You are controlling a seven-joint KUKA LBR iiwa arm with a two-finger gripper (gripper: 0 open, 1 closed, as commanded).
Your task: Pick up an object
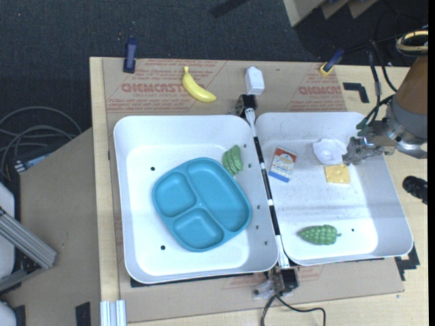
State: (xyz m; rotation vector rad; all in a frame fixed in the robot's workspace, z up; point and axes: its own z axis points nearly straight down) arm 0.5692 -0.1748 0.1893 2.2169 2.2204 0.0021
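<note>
My gripper (355, 152) hangs low over the right bin (380, 212), near its right wall. Just to its left lies a white crumpled object (327, 151), and a yellow flat square (338, 174) lies just below and left of it. I see nothing held. A small red, white and blue carton (282, 164) lies near the bin's left wall. A green bunch of grapes (319, 234) rests toward the front.
The left bin (136, 182) holds a blue divided plate (199, 202) and a green vegetable (233, 159) near its right wall. A banana (197, 88) and a white block (255, 80) lie on the bench behind the bins. Cables hang by the arm at right.
</note>
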